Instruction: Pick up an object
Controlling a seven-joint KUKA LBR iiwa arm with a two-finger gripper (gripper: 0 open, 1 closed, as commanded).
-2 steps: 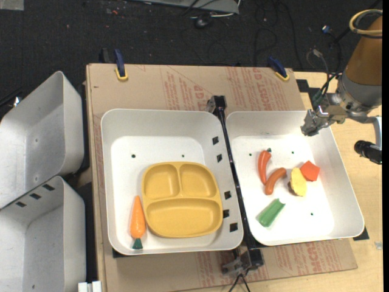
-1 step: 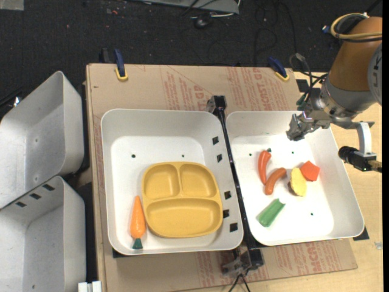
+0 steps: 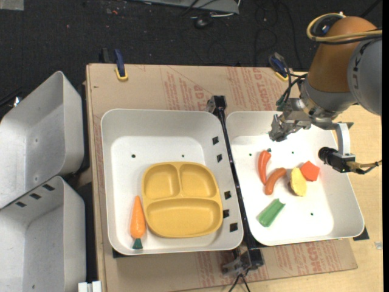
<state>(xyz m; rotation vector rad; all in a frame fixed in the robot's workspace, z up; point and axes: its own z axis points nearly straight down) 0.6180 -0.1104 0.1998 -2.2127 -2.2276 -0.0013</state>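
In the right bin [image 3: 340,218] lie a red chili pepper [image 3: 263,165], a sausage [image 3: 275,180], a yellow potato-like piece [image 3: 298,182], an orange-red piece [image 3: 310,171] touching it, and a green piece [image 3: 270,212] nearer the front. My gripper [image 3: 281,131] hangs over the bin's back left part, just above and right of the chili pepper. Nothing shows between its fingers.
The left bin [image 3: 121,163] holds a yellow divided plate [image 3: 181,199] and a toy carrot [image 3: 138,221] beside it on the left. A black divider [image 3: 228,163] runs between the bins. White containers [image 3: 36,139] stand off the bench to the left.
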